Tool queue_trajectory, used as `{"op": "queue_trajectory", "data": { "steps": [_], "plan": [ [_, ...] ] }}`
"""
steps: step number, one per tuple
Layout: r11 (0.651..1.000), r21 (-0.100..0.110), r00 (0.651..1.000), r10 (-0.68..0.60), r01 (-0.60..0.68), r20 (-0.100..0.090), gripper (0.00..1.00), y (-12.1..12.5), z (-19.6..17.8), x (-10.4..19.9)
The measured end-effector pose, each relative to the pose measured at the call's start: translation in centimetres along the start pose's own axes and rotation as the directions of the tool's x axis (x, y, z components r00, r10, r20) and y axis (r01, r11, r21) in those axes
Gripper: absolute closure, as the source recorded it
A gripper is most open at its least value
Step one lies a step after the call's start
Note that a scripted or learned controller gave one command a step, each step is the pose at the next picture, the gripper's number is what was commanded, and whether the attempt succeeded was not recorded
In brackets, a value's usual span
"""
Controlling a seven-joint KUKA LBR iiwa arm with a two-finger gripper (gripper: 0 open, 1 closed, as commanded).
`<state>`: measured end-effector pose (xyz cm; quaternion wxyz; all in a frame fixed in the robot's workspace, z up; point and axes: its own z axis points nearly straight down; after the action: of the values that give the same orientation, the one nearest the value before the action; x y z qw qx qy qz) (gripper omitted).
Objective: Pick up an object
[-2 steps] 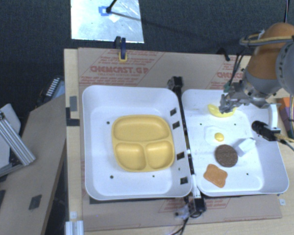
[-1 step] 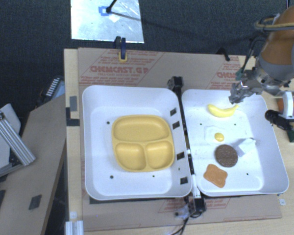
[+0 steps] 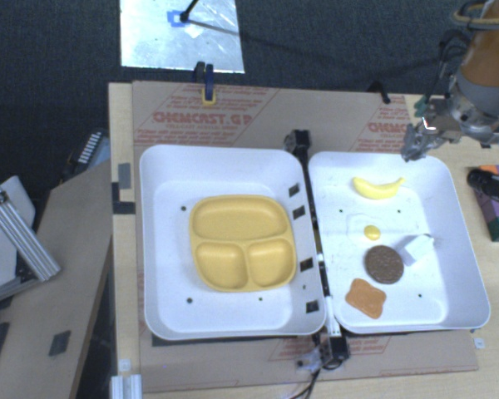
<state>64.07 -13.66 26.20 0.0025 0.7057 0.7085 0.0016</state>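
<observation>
You see the gripper (image 3: 416,146) above the right bin's (image 3: 457,223) far rim; its state cannot be told. In that bin lie a banana (image 3: 377,187), a small yellow piece (image 3: 372,233), a brown round cookie (image 3: 384,264), a white block (image 3: 417,247) and an orange piece (image 3: 366,297). The left bin (image 3: 162,223) holds a yellow divided tray (image 3: 239,241).
</observation>
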Motion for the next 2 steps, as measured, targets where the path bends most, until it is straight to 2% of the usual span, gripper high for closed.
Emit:
{"op": "queue_trajectory", "data": {
  "steps": [2],
  "plan": [
    [1.0, 0.006, 1.0, -0.002, 0.002, -0.001, 1.0, -2.4, 2.0, 9.6]
  ]
}}
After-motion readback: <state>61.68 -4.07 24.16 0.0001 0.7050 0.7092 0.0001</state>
